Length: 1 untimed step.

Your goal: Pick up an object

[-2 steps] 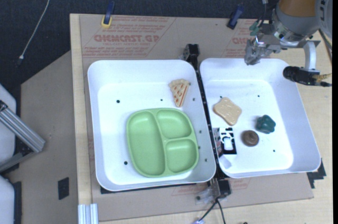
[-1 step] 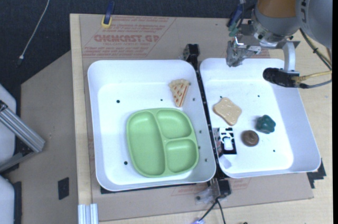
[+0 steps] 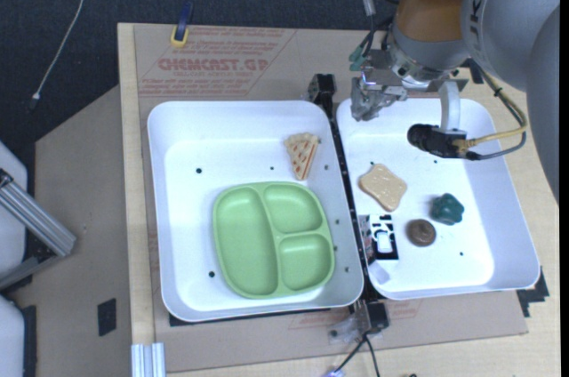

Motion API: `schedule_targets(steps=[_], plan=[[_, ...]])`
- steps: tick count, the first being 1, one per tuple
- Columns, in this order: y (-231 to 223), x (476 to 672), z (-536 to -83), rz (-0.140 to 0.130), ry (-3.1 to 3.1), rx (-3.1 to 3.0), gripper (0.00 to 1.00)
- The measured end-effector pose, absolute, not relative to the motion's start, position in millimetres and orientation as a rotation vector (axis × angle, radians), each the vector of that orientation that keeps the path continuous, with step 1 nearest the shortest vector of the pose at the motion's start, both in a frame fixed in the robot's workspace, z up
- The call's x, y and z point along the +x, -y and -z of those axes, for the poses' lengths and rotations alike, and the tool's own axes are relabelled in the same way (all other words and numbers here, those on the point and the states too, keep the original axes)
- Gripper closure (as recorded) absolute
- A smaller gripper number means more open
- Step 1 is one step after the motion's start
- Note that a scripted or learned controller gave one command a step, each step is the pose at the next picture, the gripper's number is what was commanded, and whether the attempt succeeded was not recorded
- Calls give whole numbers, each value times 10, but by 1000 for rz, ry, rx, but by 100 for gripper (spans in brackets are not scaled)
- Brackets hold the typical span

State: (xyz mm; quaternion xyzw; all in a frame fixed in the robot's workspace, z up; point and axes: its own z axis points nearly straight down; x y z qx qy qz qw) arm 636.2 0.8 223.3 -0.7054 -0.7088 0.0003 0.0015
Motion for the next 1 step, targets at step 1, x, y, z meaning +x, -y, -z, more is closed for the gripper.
schedule_targets(steps=[1], plan=[[-419, 6218, -2219, -2, 2224, -2214, 100]])
